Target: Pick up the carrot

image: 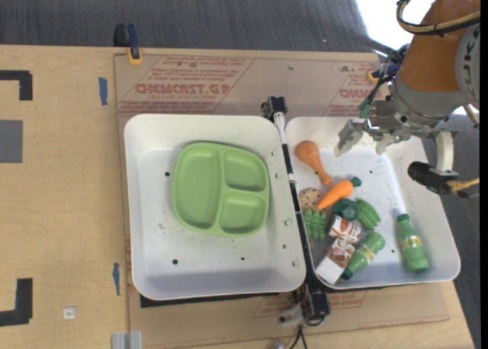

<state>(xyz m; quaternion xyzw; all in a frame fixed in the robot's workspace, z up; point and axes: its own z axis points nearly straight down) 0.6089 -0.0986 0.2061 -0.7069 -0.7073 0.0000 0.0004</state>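
Note:
The carrot is orange with a green top and lies tilted in the middle of the right bin. It rests against a pile of toy food. My gripper hangs over the back of the right bin, up and to the right of the carrot and apart from it. Its two fingers are spread open, and nothing is between them.
A tan drumstick lies just left of the carrot's tip, with a cookie below it. Green vegetables, a packet and two green bottles crowd the bin's front. The left bin holds a green divided plate.

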